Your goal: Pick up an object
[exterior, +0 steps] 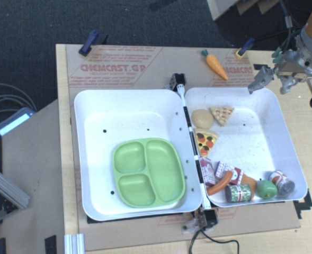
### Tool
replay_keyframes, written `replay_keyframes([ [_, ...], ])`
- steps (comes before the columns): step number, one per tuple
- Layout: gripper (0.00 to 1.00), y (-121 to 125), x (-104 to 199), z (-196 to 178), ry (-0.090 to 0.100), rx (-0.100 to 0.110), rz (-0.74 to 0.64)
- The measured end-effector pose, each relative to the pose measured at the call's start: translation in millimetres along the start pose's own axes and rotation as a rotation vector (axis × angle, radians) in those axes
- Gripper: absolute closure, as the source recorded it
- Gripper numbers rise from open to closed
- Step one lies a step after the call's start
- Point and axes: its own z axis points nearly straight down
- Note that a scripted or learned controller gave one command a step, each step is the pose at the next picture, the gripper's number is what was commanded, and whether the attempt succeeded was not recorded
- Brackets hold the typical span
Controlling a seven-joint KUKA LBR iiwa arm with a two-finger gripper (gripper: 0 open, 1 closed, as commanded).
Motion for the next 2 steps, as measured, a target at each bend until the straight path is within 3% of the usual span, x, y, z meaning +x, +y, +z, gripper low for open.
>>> replay_keyframes([
  [1,0.00,-111,74,64,0.001,0.003,-0.001],
  [2,0.00,-147,55,152,0.001,0.002,0.001],
])
